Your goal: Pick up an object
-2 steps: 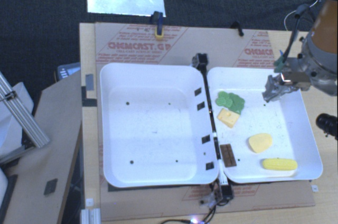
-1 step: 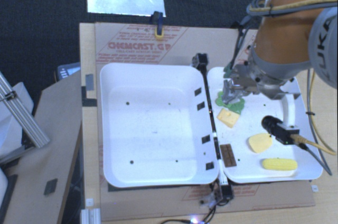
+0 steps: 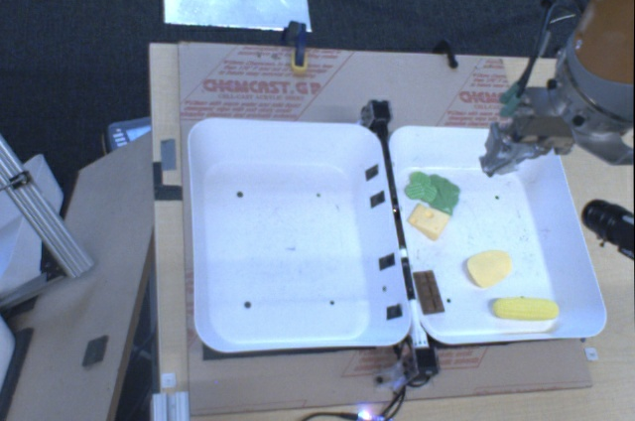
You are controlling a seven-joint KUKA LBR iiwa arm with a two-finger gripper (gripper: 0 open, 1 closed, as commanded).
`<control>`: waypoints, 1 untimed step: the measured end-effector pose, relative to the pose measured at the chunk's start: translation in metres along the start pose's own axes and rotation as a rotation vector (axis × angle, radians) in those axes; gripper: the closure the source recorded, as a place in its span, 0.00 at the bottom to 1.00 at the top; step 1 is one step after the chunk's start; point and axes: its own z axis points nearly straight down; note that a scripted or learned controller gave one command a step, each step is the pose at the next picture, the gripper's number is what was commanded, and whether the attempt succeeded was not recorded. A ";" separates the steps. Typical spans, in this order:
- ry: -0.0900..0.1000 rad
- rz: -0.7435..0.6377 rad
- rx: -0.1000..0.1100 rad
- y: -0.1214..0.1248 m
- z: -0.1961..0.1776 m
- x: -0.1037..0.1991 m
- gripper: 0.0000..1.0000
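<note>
Holding four objects (image 3: 430, 220), one right bin (image 3: 566, 210)

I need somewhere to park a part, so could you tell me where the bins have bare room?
The left bin has a bare floor. In the right bin, the green piece, yellow block, yellow round, corn cob and brown block crowd its left and near side.

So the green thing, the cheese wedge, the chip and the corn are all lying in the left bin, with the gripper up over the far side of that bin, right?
Not the left bin. The camera view shows the green thing, cheese wedge, chip and corn in the right bin, with the gripper over its far side.
</note>
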 end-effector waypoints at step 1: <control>0.001 -0.003 0.009 0.032 0.069 0.074 1.00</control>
